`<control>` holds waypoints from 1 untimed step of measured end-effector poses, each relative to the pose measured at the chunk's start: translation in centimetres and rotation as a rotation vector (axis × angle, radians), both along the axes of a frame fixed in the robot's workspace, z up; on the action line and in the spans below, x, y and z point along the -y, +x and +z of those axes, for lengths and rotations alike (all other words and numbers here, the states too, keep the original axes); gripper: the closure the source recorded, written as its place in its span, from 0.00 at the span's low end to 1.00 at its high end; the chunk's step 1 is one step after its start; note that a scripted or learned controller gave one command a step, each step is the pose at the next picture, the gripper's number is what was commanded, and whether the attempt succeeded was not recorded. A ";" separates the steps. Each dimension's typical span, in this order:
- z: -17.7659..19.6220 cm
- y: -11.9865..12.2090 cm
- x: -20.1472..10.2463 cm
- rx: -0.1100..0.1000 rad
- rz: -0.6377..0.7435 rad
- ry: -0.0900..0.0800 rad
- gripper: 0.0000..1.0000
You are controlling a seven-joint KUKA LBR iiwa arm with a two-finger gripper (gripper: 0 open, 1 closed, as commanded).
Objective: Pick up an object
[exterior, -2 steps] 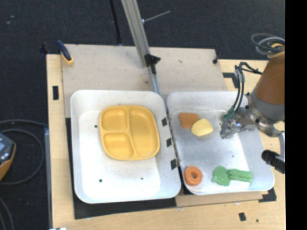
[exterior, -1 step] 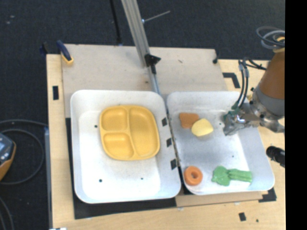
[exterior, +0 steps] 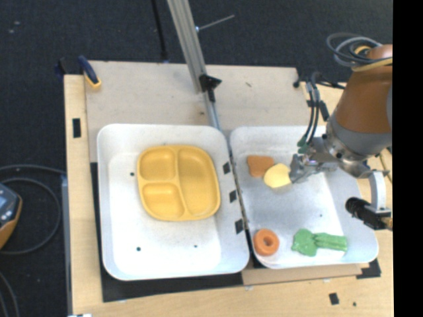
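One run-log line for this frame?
gripper in right bin, beside lemon | tray in left bin | nothing lifted

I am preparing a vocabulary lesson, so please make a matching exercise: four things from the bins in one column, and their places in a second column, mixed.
1. yellow divided plate
2. orange ring
3. green toy
4. pale yellow object

A. right bin, front right corner
B. left bin
C. right bin, by the gripper
D. right bin, front left corner

Pairs: 1-B, 2-D, 3-A, 4-C

I am finding no readable text, label, brand, number or sign anywhere around the yellow plate (exterior: 178, 181).
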State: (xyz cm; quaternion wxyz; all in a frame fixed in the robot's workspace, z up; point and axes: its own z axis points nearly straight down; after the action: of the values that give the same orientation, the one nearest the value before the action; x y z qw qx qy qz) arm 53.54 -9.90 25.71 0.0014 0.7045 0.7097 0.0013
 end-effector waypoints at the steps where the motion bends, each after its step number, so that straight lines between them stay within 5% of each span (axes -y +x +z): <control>1: -0.4 1.5 -4.8 -0.001 0.000 0.000 1.00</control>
State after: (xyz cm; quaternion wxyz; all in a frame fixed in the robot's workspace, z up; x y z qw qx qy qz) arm 55.07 -5.08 25.27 0.0011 0.7045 0.7097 0.0011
